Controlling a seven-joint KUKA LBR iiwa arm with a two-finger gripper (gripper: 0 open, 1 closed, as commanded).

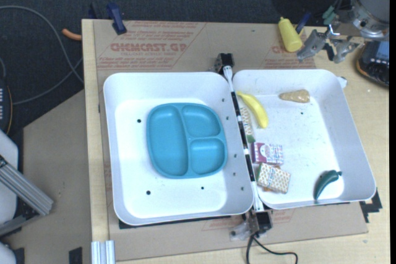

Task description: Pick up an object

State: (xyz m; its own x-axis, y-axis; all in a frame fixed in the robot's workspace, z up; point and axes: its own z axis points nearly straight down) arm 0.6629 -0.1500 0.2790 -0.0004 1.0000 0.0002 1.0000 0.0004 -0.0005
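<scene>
The right bin [346, 127] holds a yellow banana [255, 109], a tan lumpy piece [294, 96], a small purple box [268, 153], a pack of crackers [273, 177] and a dark green pepper [326, 182]. My gripper [325, 46] hangs above the bench just past that bin's far edge, at the upper right. Its fingers stand open with nothing between them. It is well apart from every object in the bin; the tan piece lies closest.
In the left bin [120, 133] lies a blue divided plate [185, 139]. A yellow object [289, 35] sits on the bench behind the right bin, left of the gripper. A blue clamp [115, 17] grips the board's far left edge.
</scene>
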